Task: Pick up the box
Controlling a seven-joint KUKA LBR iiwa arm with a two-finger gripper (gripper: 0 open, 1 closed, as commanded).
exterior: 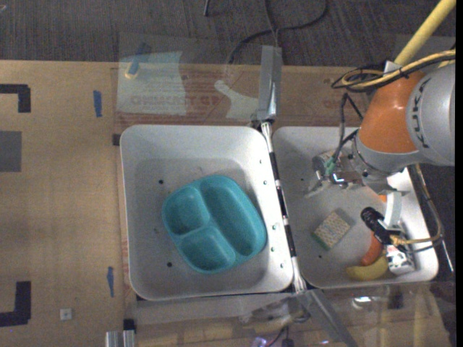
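Camera view, everything placed off the right bin:
Box: small speckled box lying flat inside that bin, around the middle of its floor.
Tool: tool hangs over the bin's upper part, up from the box and apart from it. Open or clenched, honestly can't tell.
Other stuff: a banana in the bin's lower right corner.
Left bin: holds a teal divided tray.

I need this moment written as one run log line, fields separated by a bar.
gripper above right bin, nothing held | box flat on bin floor, apart from gripper | banana near front wall | teal tray in left bin
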